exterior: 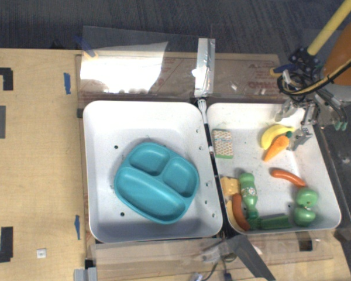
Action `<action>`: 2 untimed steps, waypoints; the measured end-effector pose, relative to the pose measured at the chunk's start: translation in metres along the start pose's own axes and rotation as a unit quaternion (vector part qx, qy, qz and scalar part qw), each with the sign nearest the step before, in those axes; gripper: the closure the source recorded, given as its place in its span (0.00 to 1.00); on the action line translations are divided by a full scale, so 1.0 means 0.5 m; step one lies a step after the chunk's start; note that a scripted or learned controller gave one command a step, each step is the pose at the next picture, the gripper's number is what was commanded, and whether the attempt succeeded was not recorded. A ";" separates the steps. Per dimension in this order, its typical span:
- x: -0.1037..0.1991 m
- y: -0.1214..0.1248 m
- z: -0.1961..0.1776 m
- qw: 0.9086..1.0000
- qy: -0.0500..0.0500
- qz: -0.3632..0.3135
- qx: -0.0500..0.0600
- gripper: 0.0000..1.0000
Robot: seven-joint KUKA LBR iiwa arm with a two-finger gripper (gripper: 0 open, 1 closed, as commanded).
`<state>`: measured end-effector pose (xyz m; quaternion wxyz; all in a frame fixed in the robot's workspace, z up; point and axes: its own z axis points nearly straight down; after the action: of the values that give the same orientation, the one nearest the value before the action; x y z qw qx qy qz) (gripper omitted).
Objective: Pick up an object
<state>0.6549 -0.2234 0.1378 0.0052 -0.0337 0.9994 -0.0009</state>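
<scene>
My gripper [295,127] hangs over the far right part of the right bin [330,174]. Just to its left lie a yellow toy banana [272,134] and an orange carrot [275,147], with the gripper's tip close to the carrot's green top. Whether it touches either one is unclear. A red-orange chili [288,177] lies below them. Nothing is visibly lifted off the bin floor.
The right bin also holds a patterned cracker [222,143], a green bottle [247,191], a yellow piece [229,185], a sausage [239,211], a cucumber [273,220] and two green fruits [305,206]. A teal divided plate [157,181] lies in the left bin [99,157].
</scene>
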 end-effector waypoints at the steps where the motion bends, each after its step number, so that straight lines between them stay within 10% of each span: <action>1: 0.088 0.008 0.098 1.000 0.000 0.008 0.000 0.00; 2: 0.111 0.090 0.097 1.000 0.000 0.003 -0.001 0.00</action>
<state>0.5970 -0.1823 0.0886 0.0049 -0.0312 0.9995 0.0001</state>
